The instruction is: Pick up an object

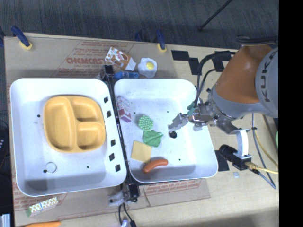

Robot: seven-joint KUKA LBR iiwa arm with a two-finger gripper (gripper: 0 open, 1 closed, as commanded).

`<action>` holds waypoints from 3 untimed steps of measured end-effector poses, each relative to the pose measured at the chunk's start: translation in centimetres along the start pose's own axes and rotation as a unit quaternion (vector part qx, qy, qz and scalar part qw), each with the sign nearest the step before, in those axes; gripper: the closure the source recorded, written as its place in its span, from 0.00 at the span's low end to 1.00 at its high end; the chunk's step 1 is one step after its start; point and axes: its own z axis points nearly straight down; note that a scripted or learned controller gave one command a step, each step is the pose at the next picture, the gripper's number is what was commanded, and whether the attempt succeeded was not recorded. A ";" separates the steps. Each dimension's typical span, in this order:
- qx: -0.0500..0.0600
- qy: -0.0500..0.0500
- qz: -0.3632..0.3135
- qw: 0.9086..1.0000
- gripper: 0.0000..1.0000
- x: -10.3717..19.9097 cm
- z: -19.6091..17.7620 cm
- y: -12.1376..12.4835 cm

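Green leaf point(152, 137) lies just left of the fingers point(176, 123), whose spread I cannot tell.

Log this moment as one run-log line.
gripper: above right bin, nothing held | nearest: green leaf | sausage, cheese slice: in bin | pick: not done

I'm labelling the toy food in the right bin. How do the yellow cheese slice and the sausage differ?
The cheese slice is pale yellow, flat and square; the sausage is orange-red, rounded and long. The cheese slice lies nearer the bin's middle, the sausage beside the near wall. Both rest in the right bin, close together, apart from the gripper.
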 end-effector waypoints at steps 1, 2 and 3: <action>-0.001 0.000 0.064 0.998 0.00 3.6 14.9 1.2; -0.001 0.000 -0.003 1.000 0.00 3.1 14.8 5.8; 0.000 0.000 -0.005 1.000 1.00 3.2 13.8 5.8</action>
